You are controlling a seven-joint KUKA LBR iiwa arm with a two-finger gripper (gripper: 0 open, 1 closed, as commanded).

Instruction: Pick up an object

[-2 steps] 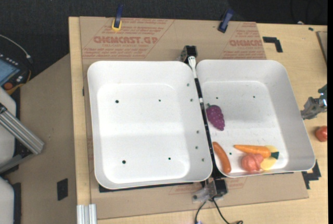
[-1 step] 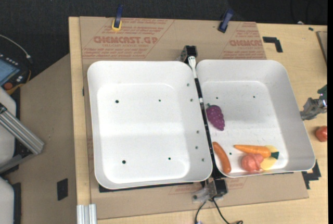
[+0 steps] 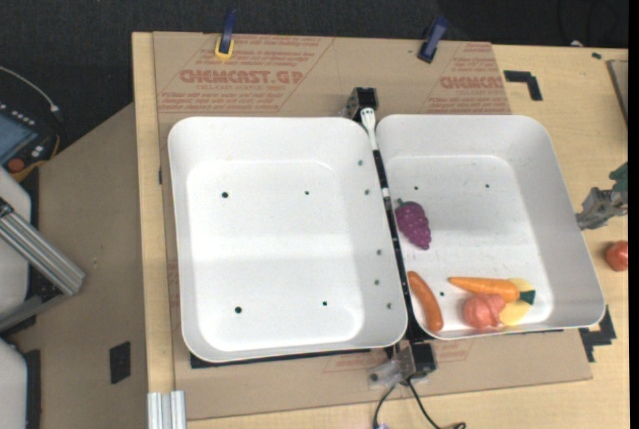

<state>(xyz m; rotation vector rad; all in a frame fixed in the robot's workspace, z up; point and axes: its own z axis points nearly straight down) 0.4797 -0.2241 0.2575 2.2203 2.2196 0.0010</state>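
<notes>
We see the purple grapes (image 3: 413,223) alone at the right bin's (image 3: 559,178) left wall; carrot (image 3: 483,286) and pink piece (image 3: 481,311) crowd its near side. Whether the jaws are apart or together, we cannot tell. Diving into that cluster risks a slip.

Red print reading what seems to be "CHEMCAST GP" is showing on the brown protective sheet (image 3: 262,70) covering the surface, at twelve o'clock of the left bin (image 3: 275,235); a partial repeat is lying at one o'clock.

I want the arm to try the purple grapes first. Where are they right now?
The purple grapes lie in the right bin, against its left wall beside the divider, above the hot dog in the camera view.
</notes>
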